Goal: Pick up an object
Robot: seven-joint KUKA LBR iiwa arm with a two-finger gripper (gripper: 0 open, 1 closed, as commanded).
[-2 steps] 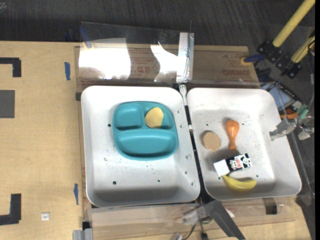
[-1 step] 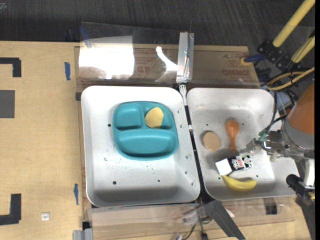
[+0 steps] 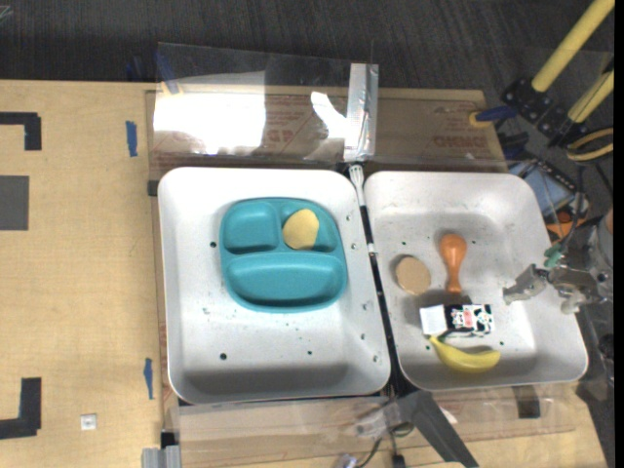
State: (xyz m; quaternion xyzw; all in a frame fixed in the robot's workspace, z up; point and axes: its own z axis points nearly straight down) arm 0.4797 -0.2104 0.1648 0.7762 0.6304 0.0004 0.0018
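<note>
Banana (image 3: 466,357) lying near the right bin's (image 3: 507,198) front edge, probably soft, light and bruisable, so best grabbed mid-curve, with gripper (image 3: 526,286) by the right wall, can't tell jaws' state.

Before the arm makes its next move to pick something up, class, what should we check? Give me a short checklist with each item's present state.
1. Gripper over the right bin: ok, at its right edge.
2. Nothing between its fingers yet: ok.
3. Fingers open enough to grasp: cannot tell.
4. Targets in that bin: ok; banana, black-and-white box, orange-handled tool, tan disc.
5. Targets apart: not ok; banana, box and tool crowd together.
6. Yellow piece rests in the teal tray, left bin: ok.
</note>
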